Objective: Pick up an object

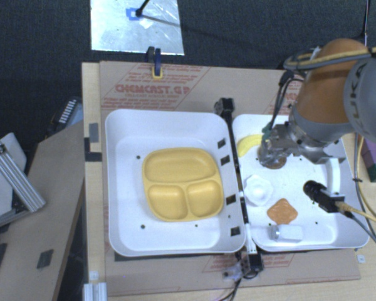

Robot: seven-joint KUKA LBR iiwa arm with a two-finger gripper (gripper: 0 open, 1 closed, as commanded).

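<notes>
1. Yellow curved piece (248,144), smooth and banana-shaped, lies in the upper left of the right bin (319,234), just beside the end effector (272,158).
2. End effector sits low over the bin floor, centre-right of frame. It has a round dull-metal tip. Cannot tell if it is wide or narrow, or gripping anything.
3. White cup-like piece (257,190), glossy and rounded, lies below the yellow one, near the bin's left wall.
4. Orange-brown flat disc (282,212), rough-looking with an irregular edge, lies lower right of the cup.
5. Pale grey block (288,232), boxy, lies by the bin's lower rim.
6. Left bin (125,168), shallow white plastic with rounded corners, holds a yellow three-compartment tray (178,184), a matte rounded rectangle.
7. Both bins rest on a brown tabletop (144,86) with red print.
</notes>
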